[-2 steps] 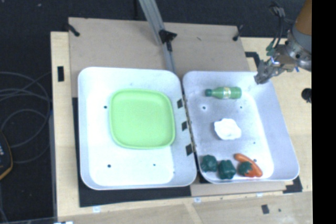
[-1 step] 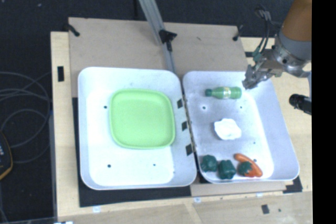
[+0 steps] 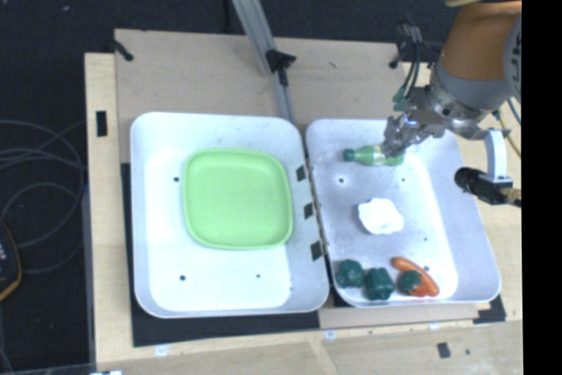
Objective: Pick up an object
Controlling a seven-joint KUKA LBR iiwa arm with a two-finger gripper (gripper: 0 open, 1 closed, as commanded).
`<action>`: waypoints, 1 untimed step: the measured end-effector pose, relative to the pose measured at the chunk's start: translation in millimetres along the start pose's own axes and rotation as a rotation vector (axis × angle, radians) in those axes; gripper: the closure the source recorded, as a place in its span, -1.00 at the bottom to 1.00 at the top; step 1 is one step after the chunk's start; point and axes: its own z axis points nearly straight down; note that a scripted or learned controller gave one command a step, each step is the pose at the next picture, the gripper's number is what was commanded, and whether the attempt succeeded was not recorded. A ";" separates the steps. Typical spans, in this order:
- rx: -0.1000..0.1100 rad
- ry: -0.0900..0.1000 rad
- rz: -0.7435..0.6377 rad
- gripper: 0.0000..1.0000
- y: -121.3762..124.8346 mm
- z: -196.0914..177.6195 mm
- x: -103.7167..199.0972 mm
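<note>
Hovering over the right bin [image 3: 457, 180], the gripper [image 3: 397, 143] meets a green bottle [image 3: 369, 156] lying near that bin's far wall. Whether its jaws grip it I cannot tell (they blur together).

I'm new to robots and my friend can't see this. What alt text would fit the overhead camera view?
A grey and orange robot arm's gripper is down at a small green bottle in the right bin, which also holds a white lump, two dark green pieces and an orange carrot-like toy. The left bin holds a light green plate.
</note>
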 end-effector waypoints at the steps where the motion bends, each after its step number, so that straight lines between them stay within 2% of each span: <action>1: -0.001 0.001 0.000 1.00 -25.6 -4.5 42.9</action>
